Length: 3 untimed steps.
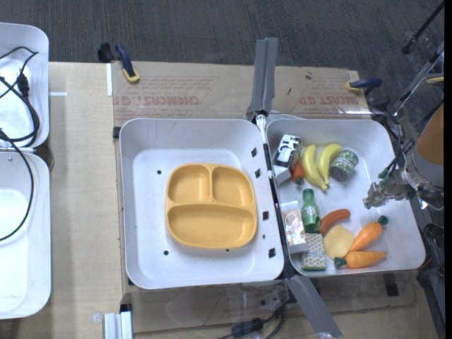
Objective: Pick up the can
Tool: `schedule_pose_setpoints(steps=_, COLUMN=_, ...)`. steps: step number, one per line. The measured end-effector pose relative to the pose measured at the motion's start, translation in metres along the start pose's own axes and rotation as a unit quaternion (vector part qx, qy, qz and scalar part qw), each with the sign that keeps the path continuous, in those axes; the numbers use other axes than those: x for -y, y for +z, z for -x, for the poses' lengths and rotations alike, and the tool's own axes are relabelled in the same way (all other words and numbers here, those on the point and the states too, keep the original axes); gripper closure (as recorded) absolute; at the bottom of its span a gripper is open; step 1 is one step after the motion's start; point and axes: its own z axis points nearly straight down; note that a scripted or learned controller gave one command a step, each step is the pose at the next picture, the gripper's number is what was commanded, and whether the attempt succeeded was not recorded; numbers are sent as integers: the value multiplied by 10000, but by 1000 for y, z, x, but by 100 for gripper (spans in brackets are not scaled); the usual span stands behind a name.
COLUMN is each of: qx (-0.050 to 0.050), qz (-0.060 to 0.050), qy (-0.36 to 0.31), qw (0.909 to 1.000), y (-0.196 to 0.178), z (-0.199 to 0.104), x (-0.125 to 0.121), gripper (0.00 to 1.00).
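The can (344, 165) lies on its side near the back of the right bin (395, 147), green-labelled with a grey lid, just right of the bananas (319, 164). My gripper (378, 195) hangs over the right side of that bin, a short way right of and nearer than the can, apart from it. Nothing shows between its fingers.
The right bin also holds a green bottle (310, 211), a sausage (334, 219), two carrots (366, 246), a yellow piece (338, 241), small packets (294, 226) and a black-and-white item (286, 149). The left bin (141, 189) holds a yellow divided plate (210, 206).
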Motion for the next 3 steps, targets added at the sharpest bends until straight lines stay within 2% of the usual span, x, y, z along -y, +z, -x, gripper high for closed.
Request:
schedule_pose_setpoints(steps=1, qx=1, qz=1, qy=-1, qw=10000, y=0, z=0, x=0, gripper=0)
schedule_pose_setpoints(steps=2, qx=3, qz=2, qy=201, qw=9998, y=35, z=-13, x=-65, gripper=0)
schedule_pose_setpoints(steps=3, qx=-26, qz=-108, qy=1287, qw=9916, y=35, z=-6, x=-129, gripper=0)
